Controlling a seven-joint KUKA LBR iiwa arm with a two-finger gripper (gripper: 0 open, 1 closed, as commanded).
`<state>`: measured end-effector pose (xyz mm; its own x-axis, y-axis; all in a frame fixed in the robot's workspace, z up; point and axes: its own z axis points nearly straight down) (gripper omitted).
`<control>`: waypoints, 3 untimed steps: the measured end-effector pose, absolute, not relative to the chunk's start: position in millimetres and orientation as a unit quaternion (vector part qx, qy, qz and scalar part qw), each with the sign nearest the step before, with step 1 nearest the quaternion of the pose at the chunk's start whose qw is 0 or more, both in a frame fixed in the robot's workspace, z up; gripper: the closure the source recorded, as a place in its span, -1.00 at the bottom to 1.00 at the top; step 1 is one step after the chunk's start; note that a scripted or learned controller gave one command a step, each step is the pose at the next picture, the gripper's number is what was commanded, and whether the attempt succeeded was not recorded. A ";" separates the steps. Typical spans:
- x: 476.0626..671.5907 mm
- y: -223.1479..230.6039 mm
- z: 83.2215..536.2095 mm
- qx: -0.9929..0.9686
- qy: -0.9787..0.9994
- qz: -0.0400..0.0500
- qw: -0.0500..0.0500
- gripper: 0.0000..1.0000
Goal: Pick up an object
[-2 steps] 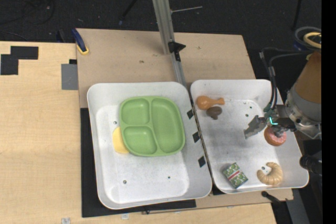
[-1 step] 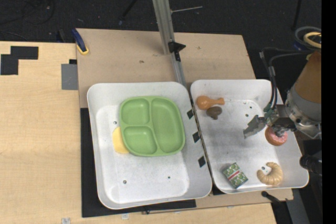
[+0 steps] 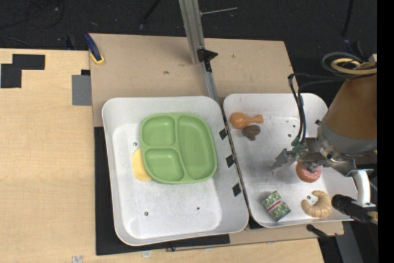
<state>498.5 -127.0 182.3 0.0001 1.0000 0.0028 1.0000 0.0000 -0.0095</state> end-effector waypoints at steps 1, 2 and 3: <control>493.0 -134.4 133.4 -0.707 -0.707 0.002 0.004 -1.00; 494.9 -135.7 101.3 -0.708 -0.706 -0.001 -0.002 -1.00; 494.5 -138.0 109.8 -0.709 -0.705 0.000 -0.003 1.00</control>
<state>494.5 -138.0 109.8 0.0065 1.0000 -0.0054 1.0000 -0.0065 0.0040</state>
